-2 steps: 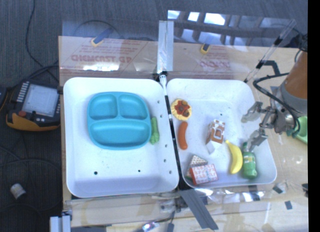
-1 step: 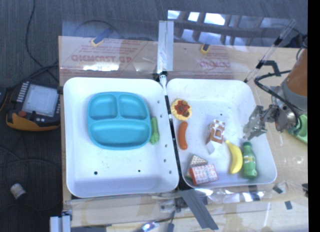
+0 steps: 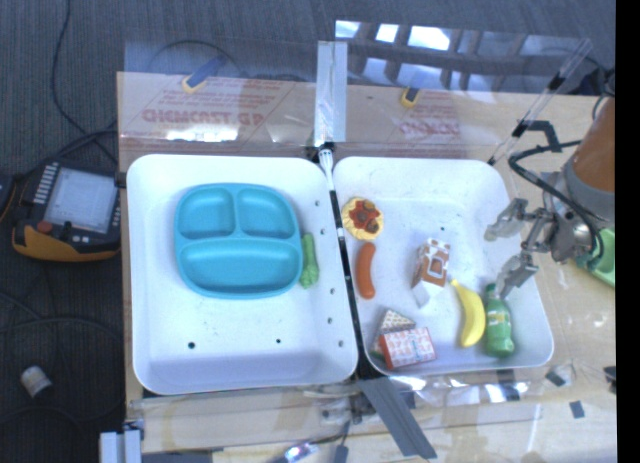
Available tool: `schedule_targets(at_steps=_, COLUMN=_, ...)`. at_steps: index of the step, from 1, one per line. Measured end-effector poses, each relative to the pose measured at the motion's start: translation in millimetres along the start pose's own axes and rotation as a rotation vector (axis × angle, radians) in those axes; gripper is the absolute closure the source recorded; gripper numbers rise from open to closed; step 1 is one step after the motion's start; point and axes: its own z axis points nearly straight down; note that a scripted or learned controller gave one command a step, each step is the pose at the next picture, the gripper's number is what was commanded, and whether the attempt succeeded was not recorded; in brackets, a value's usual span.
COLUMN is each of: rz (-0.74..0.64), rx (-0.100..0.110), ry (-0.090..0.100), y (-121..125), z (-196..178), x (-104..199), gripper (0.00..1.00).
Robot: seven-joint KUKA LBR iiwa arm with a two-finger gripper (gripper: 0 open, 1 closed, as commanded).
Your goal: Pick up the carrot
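**Carrot lies free by the divider, gripper far off at the right wall**

The carrot (image 3: 366,270) is the small orange-red stick in the right bin (image 3: 470,176), lying lengthwise just beside the wall between the bins, below the pizza toy (image 3: 362,217) and apart from it. Nothing rests on it and nothing holds it. The gripper (image 3: 520,243) hovers at the right bin's far side, above the banana (image 3: 470,313) and green bottle (image 3: 497,327) — its fingers spread wide, nothing between them.

By its look the carrot is a light, stiff plastic toy with a smooth, rounded skin, so it could roll or slip out of a weak pinch. The best hold is probably across its narrow width at mid-length, fingers closing from left and right. The divider wall sits close on its left side — that finger has little room, and a nudge could push the carrot against the wall. The house toy (image 3: 433,262) stands well clear to the right
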Motion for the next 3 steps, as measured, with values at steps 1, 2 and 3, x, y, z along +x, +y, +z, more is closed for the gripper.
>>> schedule_targets(at_steps=1, rz=-0.048, rx=0.009, ry=-0.017, y=-0.3, z=86.5, x=-23.7, gripper=0.00)
schedule_targets(at_steps=2, rz=-0.079, rx=0.004, ry=0.002, y=19.2, z=-112.1, x=-106.3, gripper=0.00)
schedule_targets(at_steps=3, rz=-0.223, rx=0.004, ry=0.006, y=5.2, z=11.8, x=-38.5, gripper=0.00)
